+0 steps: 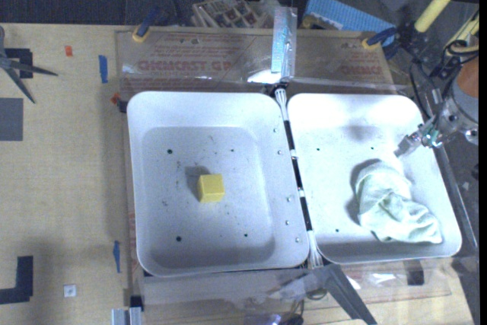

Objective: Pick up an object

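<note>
Hovering at the right bin's [300,164] right rim, the hand [417,141] grasps nothing visible; whether clenched, I cannot tell. Crumpled cloth [392,203] and yellow block [211,187] lie unpicked.

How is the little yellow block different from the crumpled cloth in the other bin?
The yellow block is small, boxy and hard-edged; the crumpled cloth is bigger, soft-looking and bunched up. The block is bright yellow; the cloth is pale whitish-green. The block lies in the left bin, the cloth in the right bin. Both rest on a white bin floor.
</note>
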